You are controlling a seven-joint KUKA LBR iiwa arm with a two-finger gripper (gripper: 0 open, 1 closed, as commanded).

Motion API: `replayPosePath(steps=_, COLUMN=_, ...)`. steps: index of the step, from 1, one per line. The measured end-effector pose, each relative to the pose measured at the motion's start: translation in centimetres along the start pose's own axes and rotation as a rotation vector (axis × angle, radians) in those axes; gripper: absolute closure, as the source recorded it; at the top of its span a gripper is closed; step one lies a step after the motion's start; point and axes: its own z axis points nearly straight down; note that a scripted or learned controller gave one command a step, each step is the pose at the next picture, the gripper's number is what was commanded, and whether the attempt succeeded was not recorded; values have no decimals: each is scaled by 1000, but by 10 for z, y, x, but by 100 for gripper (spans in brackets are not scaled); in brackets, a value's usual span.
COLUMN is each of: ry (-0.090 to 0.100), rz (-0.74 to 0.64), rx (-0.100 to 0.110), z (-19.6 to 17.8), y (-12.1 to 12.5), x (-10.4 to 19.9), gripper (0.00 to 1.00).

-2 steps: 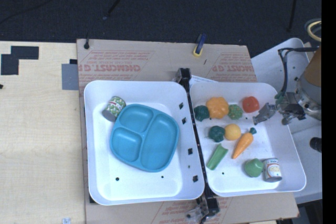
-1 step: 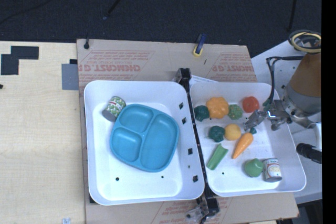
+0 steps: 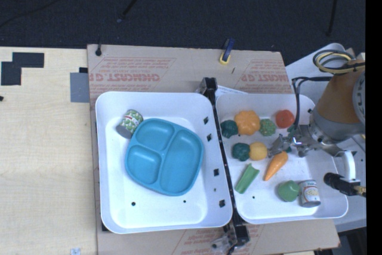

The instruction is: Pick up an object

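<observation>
The gripper (image 3: 285,145) is seen low over the right bin (image 3: 334,212), beside the carrot (image 3: 274,165). Its state cannot be told. 1 can (image 3: 129,123) is partly hidden behind the blue plate (image 3: 164,155).

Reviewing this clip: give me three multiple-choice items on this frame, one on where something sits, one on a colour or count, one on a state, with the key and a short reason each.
1. Where does the blue divided plate lie?
A. in the left bin
B. in the right bin
C. on the cardboard behind the bins

2. What colour is the carrot in the right bin?
A. purple
B. orange
C. white

3. How does the small can in the left bin stand in relation to the plate?
A. on top of the plate's middle
B. beside the plate, at its upper left edge
C. in the other bin from it

Key: 1 A, the plate takes up the middle of the left bin. 2 B, it is orange, just below the end effector. 3 B, the can sits off the plate, by its upper left rim.
</observation>
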Motion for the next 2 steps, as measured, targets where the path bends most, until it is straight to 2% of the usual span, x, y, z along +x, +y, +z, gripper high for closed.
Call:
replayPosePath(steps=1, ry=0, rz=0, rx=-2, z=-13, y=1, x=-1, gripper=100)
replayPosePath(steps=2, ry=-3, rz=1, rx=-9, z=-74, y=5, x=3, gripper=100)
